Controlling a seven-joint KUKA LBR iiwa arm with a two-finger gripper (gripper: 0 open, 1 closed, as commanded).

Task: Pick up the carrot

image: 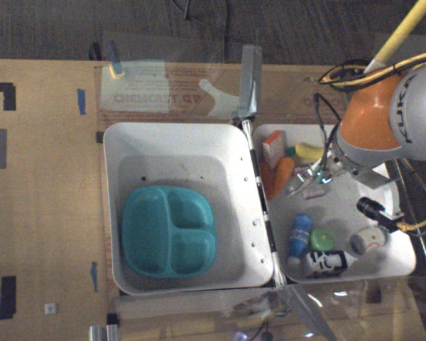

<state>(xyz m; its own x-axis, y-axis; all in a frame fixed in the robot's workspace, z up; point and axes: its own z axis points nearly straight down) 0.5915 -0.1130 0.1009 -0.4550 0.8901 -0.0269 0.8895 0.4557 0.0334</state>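
Two white bins sit side by side on my tabletop. The left bin holds a teal plate with three parts. The right bin holds many small things. The carrot lies near that bin's left wall, just beside an orange box, with a yellow thing close by. My end effector hangs low right next to the carrot. I cannot tell if it is open or closed. A blue bottle and a green cap lie nearer the front.
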